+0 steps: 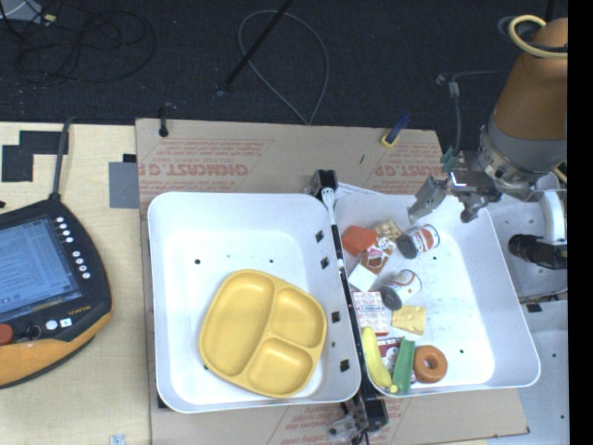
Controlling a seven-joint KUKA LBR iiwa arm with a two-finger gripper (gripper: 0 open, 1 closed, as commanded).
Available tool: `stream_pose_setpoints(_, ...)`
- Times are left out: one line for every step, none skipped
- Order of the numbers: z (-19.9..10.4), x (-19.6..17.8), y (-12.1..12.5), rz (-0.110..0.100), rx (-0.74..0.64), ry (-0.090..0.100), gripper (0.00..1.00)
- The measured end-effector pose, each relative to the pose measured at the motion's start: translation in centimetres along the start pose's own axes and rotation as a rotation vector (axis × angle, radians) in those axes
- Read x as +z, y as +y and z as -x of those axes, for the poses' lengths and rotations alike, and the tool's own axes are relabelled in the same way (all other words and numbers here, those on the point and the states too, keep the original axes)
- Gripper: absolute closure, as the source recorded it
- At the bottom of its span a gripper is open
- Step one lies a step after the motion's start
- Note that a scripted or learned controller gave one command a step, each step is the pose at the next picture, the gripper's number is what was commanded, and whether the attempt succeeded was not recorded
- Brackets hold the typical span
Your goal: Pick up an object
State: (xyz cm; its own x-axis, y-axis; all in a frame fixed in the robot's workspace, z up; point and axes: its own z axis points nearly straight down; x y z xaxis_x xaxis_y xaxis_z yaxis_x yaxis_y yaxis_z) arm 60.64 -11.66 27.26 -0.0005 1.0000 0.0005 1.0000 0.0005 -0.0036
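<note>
The arm reaches in from the right, its gripper (447,197) hovering over the right bin's (482,276) far edge — fingers spread apart, holding nothing. A small can (422,240) lies just below it, among other toy foods.

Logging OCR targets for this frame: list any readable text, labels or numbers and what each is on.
"CHEMCAST GP", approximately, printed upside down and repeated in red across the brown board under the bins; letters are blurred.
Teach pendant screen: lines of text, too small to read.
Small can and red-and-white packets in the right bin: label print too blurred to read.
Nothing readable on the yellow tray.
</note>
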Motion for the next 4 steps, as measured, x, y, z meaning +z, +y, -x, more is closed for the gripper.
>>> stream_pose_setpoints(-2.1, 12.1, -3.2, -0.013, 0.001, 0.003, 0.00)
stream_pose_setpoints(-1.5, 18.3, -7.1, 0.013, 0.001, 0.004, 0.00)
stream_pose_setpoints(1.8, 18.6, 1.7, -0.006, -0.002, 0.000, 0.00)
stream_pose_setpoints(2.2, 18.5, -3.3, -0.002, 0.001, 0.001, 0.00)
